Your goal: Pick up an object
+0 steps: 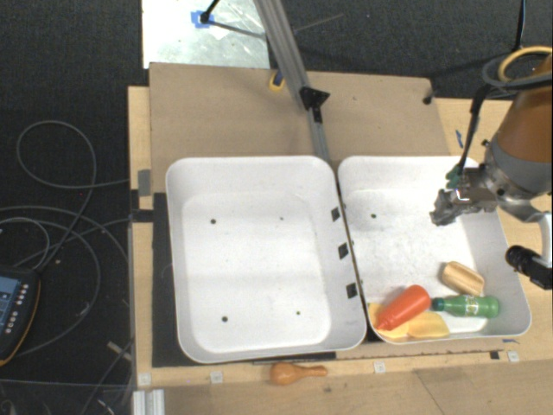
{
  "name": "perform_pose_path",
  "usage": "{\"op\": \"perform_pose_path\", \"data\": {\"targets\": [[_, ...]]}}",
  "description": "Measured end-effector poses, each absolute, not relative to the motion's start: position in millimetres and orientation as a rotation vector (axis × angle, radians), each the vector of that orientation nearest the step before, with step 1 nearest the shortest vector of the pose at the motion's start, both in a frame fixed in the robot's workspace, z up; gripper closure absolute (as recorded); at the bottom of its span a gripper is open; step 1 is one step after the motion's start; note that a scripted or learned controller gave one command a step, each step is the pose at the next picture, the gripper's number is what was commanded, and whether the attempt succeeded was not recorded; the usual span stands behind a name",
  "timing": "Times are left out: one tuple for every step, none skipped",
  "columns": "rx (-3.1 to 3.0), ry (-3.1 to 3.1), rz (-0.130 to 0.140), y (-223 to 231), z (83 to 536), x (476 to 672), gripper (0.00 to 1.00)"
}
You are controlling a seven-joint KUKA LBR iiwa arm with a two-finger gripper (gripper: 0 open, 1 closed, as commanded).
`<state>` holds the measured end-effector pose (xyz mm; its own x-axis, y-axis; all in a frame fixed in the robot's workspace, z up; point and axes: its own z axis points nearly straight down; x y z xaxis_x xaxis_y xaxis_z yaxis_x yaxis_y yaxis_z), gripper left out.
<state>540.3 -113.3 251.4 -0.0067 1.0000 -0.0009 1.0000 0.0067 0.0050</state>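
Hovering gripper (442,212), finger state unclear, sits over right bin (389,232); bottle (467,305) and carrot (403,307) crowd its near edge.

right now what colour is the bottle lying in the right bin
Green, with a white cap and label: the bottle lies on its side near the bin's front corner, seen in the camera view.

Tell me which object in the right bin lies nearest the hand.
The tan bread roll. It lies above the green bottle, orange carrot and yellow piece, closest beneath the hand.
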Motion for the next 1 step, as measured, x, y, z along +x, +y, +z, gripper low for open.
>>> {"op": "perform_pose_path", "data": {"targets": [[2.211,2.234,0.004,-59.3,238.6,546.6,1.0]]}}
